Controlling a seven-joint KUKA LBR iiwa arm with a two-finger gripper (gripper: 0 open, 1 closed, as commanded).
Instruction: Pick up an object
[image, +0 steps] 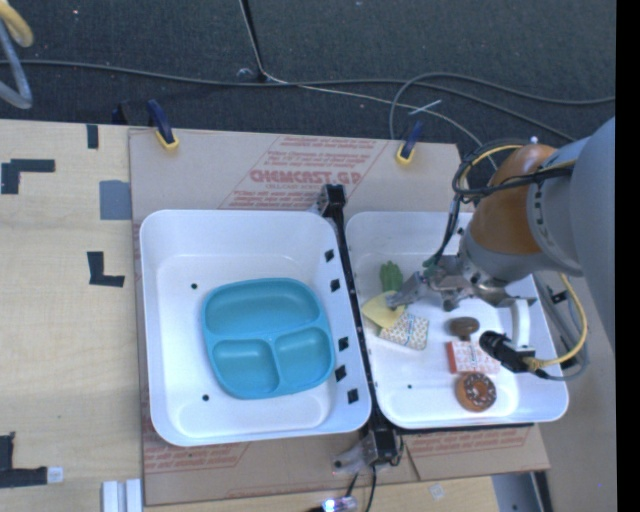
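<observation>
My gripper (408, 292) is low in the right bin (400, 235), near its left wall. It hangs just above a yellow wedge (378, 313) and beside a green item (390, 272). A white patterned packet (408, 331) lies right below it. Further right lie a brown oval piece (463, 326), a red and white packet (470, 356) and a chocolate donut (476, 391). The wrist hides whatever is directly under it.
The left bin (170, 300) holds a blue divided plate (268, 335). A black divider (345, 300) runs between the bins. Cables loop around the arm at the right bin's right wall. Clamps (163, 130) hold the cardboard base at the back.
</observation>
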